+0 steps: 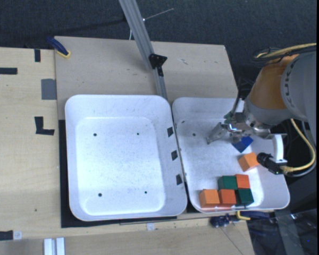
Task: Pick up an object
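My gripper (228, 133) hangs low over the upper part of the right bin (199, 158), under the grey wrist with its orange band. A small blue block (245, 144) lies just below and to the right of it, partly hidden by the gripper body. An orange block (248, 161) sits tilted a little further down. Along the bin's front edge is a tight cluster: an orange block (209, 197), a green one (227, 182), two more orange ones (242, 181) (228, 196) and another green one (245, 196).
The left bin (74, 142) stands beside the right one, their rims touching. A slanted metal pole (141, 31) runs from the top down to the gap between the bins. Cables (303, 158) loop at the right edge.
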### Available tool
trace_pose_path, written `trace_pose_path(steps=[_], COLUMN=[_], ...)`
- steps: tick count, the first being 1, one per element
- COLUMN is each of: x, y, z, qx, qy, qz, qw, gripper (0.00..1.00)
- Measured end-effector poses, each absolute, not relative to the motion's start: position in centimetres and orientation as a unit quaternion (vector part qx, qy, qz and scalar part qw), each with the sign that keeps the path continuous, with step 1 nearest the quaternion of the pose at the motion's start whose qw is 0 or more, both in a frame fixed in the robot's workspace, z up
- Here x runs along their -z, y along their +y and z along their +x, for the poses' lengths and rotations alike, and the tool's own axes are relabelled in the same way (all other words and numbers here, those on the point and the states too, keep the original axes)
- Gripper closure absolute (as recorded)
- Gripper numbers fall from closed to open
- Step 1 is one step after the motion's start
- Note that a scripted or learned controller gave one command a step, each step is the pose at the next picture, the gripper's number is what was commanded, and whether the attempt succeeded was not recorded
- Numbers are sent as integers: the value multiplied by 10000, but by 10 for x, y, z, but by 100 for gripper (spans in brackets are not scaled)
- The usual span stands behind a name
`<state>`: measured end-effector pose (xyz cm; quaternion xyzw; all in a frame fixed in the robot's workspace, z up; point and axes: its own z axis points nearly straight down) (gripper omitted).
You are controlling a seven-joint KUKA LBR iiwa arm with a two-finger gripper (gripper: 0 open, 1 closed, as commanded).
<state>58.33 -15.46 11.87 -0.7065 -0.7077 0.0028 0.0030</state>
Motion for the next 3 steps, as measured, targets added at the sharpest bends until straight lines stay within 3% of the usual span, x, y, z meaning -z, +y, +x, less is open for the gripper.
trace_pose_path(steps=[1, 2, 3], x=[-116, -124, -178], y=[-154, -154, -144], z=[585, 584, 591], qx=[0, -6, 14], qy=[-7079, -7081, -7082], qz=[-7063, -7061, -7061], qw=[1, 10, -17], gripper=[0, 100, 100])
